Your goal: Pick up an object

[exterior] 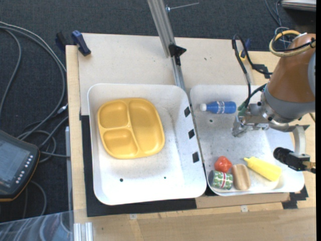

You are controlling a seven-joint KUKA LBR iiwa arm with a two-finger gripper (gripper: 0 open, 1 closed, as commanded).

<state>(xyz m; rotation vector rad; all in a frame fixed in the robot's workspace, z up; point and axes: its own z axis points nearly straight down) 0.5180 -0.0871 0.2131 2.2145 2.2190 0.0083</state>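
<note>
Two white bins are sitting side by side on the desk, and the arm is reaching into the right bin (220,149) from the desk's right edge. The gripper (239,128) is hanging over bare floor near the middle of that bin, just below the blue bottle (219,107), which is lying on its side toward the bin's far wall. Nothing is showing between the fingers, and from where I'm standing I cannot tell how they are set.

Four small things are crowding the bin's near right corner: a red tomato (222,163), a green-patterned can (222,180), a hot dog (241,177) and a yellow banana (263,168). Packed tight like that, they are probably harder to grab than the lone bottle.

A yellow divided plate (131,127) is lying flat in the left bin (145,190), well apart from the arm.
</note>
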